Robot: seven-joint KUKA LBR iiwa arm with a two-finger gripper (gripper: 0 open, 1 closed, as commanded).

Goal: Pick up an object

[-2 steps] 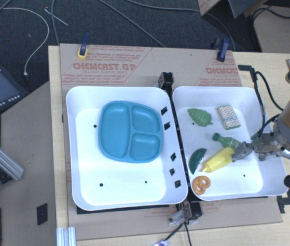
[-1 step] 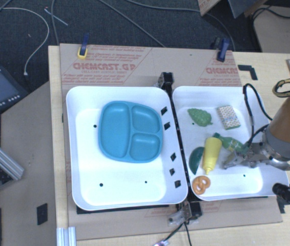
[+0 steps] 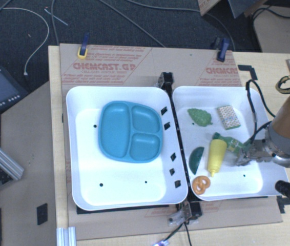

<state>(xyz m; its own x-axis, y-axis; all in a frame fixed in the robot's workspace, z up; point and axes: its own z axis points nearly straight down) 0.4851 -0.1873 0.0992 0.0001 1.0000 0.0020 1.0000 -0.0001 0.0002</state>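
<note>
The yellow bottle (image 3: 216,156) lies lengthwise up-down, cap end lower; the claw (image 3: 243,155) beside it, grip indiscernible.

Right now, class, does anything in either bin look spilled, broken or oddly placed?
Nothing stands out. The blue divided plate lies flat in the left bin. The yellow bottle, pretzel and small box lie loose but intact in the right bin.
</note>
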